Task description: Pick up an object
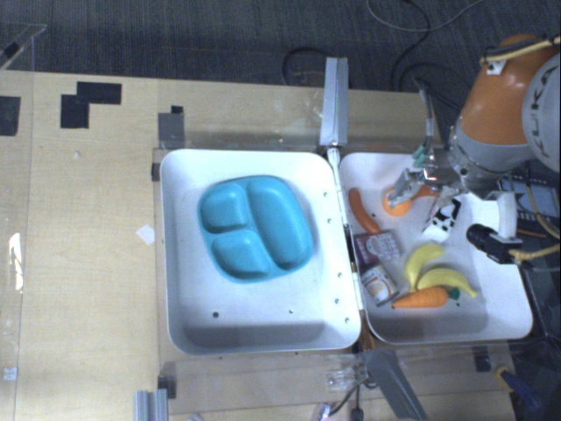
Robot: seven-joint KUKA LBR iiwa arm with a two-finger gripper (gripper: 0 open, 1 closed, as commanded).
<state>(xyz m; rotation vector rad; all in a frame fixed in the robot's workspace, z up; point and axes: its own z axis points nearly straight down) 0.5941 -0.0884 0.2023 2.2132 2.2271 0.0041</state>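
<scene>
My gripper (412, 182) hangs low over the back of the right bin (508, 318), reaching in from the right. Directly beneath and touching its tip in the view lies a small orange object (397, 204). A reddish sausage (363, 211) lies to the left of it by the bin's left wall. A black-and-white toy (443, 220) sits just right of the gripper. Nearer the front are two yellow bananas (436, 270), an orange carrot (421, 299) and a purple packet (382, 247).
The left bin (180, 261) holds a blue divided plate (256, 226). A metal post (333, 103) stands at the back between the bins. A small silvery packet (377, 283) lies by the right bin's left wall. Cables (500, 244) hang at the arm's right.
</scene>
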